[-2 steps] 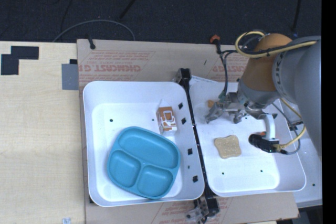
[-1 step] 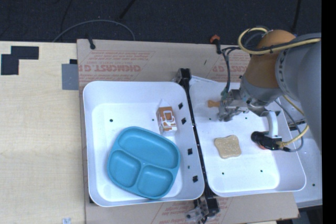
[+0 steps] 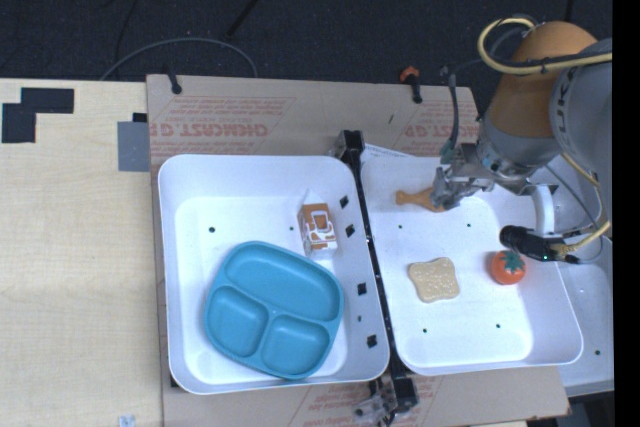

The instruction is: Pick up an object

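Note:
My gripper (image 3: 447, 192) hangs over the far edge of the right bin (image 3: 560, 340), right at a small tan stick-like piece (image 3: 412, 199) that lies against the bin's back wall. In the middle of that bin lies a beige cracker-shaped toy (image 3: 434, 279). A red-orange tomato toy (image 3: 508, 267) sits to its right. In the left bin (image 3: 180, 215) a blue divided plate (image 3: 273, 308) lies flat, with a small orange-and-white carton (image 3: 318, 227) standing behind it.
A black divider (image 3: 362, 245) runs between the two bins. The arm's grey body and orange band (image 3: 540, 85) fill the upper right. A black cable end (image 3: 530, 241) hangs near the tomato. Cardboard (image 3: 260, 120) lies under the bins.

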Tool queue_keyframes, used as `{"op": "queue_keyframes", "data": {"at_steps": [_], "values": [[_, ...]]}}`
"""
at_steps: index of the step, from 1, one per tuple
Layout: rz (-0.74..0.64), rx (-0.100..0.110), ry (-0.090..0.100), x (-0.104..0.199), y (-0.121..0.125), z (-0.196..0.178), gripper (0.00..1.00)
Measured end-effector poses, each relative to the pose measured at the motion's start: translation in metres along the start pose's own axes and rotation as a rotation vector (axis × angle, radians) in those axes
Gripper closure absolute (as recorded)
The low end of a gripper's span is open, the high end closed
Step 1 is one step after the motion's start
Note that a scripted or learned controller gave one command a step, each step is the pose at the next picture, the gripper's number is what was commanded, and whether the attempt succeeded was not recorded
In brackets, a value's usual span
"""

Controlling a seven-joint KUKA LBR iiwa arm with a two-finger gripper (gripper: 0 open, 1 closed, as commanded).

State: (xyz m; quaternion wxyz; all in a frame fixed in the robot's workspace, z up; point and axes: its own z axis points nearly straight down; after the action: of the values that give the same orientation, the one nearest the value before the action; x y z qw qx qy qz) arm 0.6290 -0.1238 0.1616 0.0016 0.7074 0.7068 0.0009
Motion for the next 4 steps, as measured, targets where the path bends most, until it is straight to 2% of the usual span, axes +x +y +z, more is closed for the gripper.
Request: {"op": "queue_keyframes", "data": {"at_steps": [1,2,3,4], "values": [[-0.003,0.000,0.001,0.009,0.005,-0.057,1.00],[-0.002,0.002,0.001,0.007,0.005,-0.092,1.00],[-0.004,0.010,0.003,0.059,-0.029,-0.084,1.00],[-0.004,0.010,0.003,0.097,-0.057,-0.071,1.00]]}}
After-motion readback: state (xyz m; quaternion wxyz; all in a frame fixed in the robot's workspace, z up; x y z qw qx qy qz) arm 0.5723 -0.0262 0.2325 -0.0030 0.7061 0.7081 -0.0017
